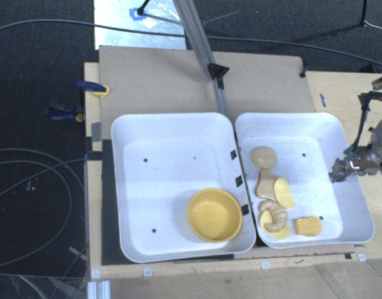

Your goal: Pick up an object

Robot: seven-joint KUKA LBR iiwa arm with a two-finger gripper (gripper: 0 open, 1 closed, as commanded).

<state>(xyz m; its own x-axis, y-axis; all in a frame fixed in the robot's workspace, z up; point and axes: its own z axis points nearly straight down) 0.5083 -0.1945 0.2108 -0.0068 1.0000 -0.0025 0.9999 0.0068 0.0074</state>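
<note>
Brown board (178,80) covers tabletop (340,98) behind bins. Blue clamp (65,112) and yellow-tipped clamp (94,89) grip board's left edge. Grey pole (197,33) slants down to black bracket (218,71). Cables (29,185) loop across dark carpet (35,55), left.

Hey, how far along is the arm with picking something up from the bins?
Nothing looks picked yet. The gripper sits at the right bin's right edge, nothing visibly in it. The food pieces lie in that bin, the yellow bowl in the left bin. Left: reach, grasp and lift one.
</note>
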